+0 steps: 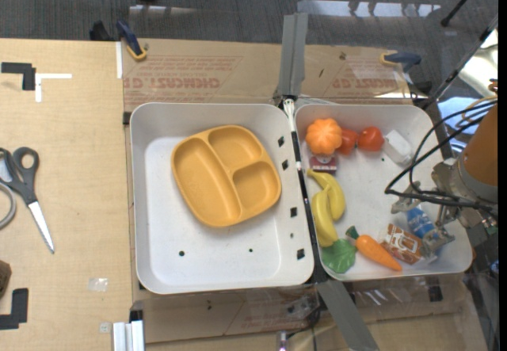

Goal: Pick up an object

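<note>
The right bin point(372, 183) holds an orange fruit point(324, 135), a red tomato point(370, 138), a white block point(396, 144), a yellow banana point(327, 204), a carrot point(377, 252) beside a green leafy piece point(339, 257), an orange-and-white packet point(402, 243) and a blue packet point(419, 223). My gripper point(434, 219) reaches in from the right edge. It hangs low over the bin's right front corner, right at the blue packet. Nothing is visibly lifted.
The left bin point(150, 207) carries a yellow divided plate point(228, 173). Scissors point(28, 191) lie on the wooden bench at the far left. Black cables point(432, 151) loop over the right bin's right side, beside the arm.
</note>
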`<state>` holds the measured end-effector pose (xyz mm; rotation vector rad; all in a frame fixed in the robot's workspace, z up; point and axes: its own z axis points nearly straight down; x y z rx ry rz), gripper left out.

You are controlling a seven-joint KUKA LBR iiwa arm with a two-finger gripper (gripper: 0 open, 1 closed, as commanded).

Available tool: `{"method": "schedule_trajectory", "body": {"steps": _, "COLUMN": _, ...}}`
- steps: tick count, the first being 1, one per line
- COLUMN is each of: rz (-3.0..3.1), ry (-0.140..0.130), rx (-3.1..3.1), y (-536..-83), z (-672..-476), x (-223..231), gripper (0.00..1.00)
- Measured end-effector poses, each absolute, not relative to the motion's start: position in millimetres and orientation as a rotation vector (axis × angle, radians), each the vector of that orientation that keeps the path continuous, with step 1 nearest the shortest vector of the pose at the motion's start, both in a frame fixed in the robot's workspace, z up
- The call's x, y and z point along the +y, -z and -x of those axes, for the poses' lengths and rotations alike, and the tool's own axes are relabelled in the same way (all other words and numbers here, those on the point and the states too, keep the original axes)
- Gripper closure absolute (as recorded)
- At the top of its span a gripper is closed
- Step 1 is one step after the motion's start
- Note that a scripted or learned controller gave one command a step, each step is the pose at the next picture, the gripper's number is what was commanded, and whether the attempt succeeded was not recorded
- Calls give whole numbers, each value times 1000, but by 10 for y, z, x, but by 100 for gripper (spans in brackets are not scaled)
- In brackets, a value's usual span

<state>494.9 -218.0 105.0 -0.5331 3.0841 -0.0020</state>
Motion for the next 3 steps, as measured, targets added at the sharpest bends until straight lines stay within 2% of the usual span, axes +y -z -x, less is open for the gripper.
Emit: {"method": "schedule_trajectory", "body": {"steps": 3, "rz": 987, "ry": 14, "rx": 2960, "y": -1058, "z": -4952, "x": -2152, "gripper": 0}}
